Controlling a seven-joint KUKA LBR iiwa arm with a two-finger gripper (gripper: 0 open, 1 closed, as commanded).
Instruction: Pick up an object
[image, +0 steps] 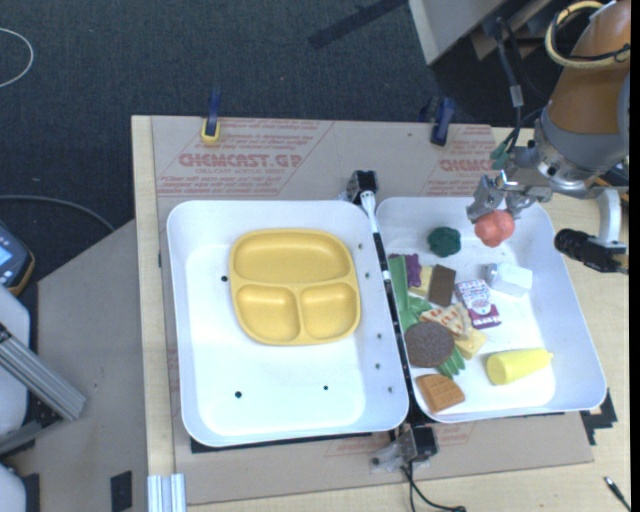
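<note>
Red-orange round toy fruit (494, 228) sits between the fingers of the gripper (497, 208), clamped and apparently raised over the right white bin's (572, 330) far corner. You're in the lift step; next, raise it steadily without loosening.

The table (300, 160) is topped with a tan board printed in red lettering. Two clamps grip its far edge: a yellow-tipped clamp (211, 122) at about eleven o'clock and a blue clamp (440, 120) at about one o'clock. Two shallow white bins lie directly on the board, side by side and touching along their inner edges. The left bin (200, 350) takes up the nine o'clock half, the right bin (570, 300) the three o'clock half. A small black fitting (362, 183) sits where the bins meet at the far side, and another fitting (415, 442) with a cable sits at the near side, about six o'clock.
</note>
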